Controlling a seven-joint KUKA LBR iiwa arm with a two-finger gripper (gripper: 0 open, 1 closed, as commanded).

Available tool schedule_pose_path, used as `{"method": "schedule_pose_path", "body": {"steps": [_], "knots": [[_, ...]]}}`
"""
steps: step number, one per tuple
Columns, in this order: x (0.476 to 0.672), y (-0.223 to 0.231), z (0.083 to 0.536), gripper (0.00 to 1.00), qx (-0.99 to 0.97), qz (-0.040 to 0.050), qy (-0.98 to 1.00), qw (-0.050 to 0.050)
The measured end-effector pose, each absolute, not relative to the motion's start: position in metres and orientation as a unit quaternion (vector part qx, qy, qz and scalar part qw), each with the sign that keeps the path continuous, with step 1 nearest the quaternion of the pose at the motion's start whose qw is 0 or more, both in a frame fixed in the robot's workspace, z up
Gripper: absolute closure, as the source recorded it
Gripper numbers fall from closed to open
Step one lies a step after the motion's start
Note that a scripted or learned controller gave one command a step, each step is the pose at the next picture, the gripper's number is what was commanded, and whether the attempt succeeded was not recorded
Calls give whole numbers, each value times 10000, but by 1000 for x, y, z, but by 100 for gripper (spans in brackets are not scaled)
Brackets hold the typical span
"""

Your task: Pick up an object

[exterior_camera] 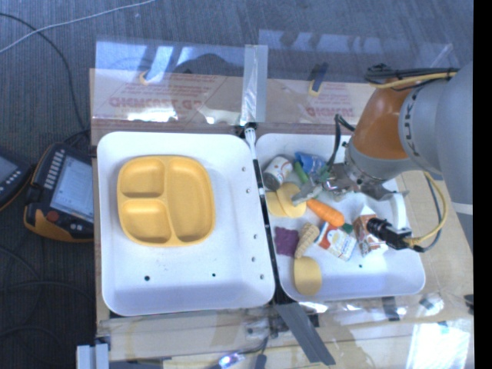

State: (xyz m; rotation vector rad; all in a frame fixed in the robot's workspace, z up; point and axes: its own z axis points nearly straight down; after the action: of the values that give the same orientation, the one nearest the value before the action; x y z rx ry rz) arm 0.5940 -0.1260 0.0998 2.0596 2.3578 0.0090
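Pincer low in right bin among toys — grip state unclear — beside carrot.

Dark grey carpet floor around a bench, with a thin pale cable snaking across it at top left. A handheld control pendant with orange trim and a lit screen lies on the floor left of the bench

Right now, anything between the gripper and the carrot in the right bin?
Nothing visible. The gripper is low in the right bin, just above and left of the carrot. No object lies in the gap, but the pile is crowded there: the green item and yellow piece sit close alongside.
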Motion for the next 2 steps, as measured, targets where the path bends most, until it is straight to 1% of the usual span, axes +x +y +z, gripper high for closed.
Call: {"method": "schedule_pose_path", "body": {"steps": [1, 2], "knots": [[557, -111, 91, 0, 6226, 30, 7825, 84], [558, -110, 101, 100, 6226, 45, 7825, 77]]}}
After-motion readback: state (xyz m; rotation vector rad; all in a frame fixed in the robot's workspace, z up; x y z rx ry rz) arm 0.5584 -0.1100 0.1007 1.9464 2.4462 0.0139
